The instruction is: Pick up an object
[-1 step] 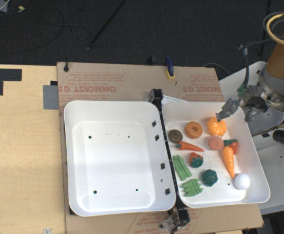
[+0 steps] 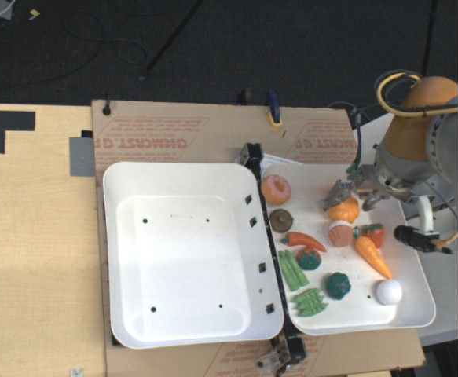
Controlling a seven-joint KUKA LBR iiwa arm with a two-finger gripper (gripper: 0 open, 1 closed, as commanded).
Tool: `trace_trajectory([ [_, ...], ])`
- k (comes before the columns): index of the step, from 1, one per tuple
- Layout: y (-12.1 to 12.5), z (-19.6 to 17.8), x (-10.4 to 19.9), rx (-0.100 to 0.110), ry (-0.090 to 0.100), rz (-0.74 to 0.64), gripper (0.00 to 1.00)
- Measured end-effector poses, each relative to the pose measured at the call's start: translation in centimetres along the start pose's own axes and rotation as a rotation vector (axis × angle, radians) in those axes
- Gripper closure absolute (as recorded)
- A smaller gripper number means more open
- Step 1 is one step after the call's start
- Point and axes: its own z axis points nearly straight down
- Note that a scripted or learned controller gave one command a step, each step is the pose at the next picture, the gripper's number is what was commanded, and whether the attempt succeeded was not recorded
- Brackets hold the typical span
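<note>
My gripper (image 2: 353, 199) hangs over the upper right part of the right bin (image 2: 421, 309), open, its fingers spread to either side of a small orange toy fruit (image 2: 343, 210) that lies just below them. I cannot tell whether they touch it. Right under the fruit lies a pink and white cylinder (image 2: 340, 233). An orange carrot (image 2: 372, 257) and a small red and green piece (image 2: 371, 231) lie to its right. The grey arm with its orange band (image 2: 417, 120) comes in from the right.
The right bin also holds a pink donut (image 2: 276, 188), a brown disc (image 2: 281, 220), a red chili (image 2: 305, 242), green pods (image 2: 293, 271), a dark green broccoli (image 2: 338, 285) and a white ball (image 2: 387, 292). The left bin (image 2: 119, 210) adjoins it.
</note>
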Motion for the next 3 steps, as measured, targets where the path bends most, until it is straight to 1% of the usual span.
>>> trace_trajectory([
  [1, 0.4, 2.1, 4.2, 0.008, 0.004, -0.004, 0.0],
  [2, 0.3, 1.0, 4.0, 0.012, 0.004, -0.002, 1.0],
  [3, 0.4, -6.8, 9.8, 0.003, 0.003, -0.005, 1.0],
])
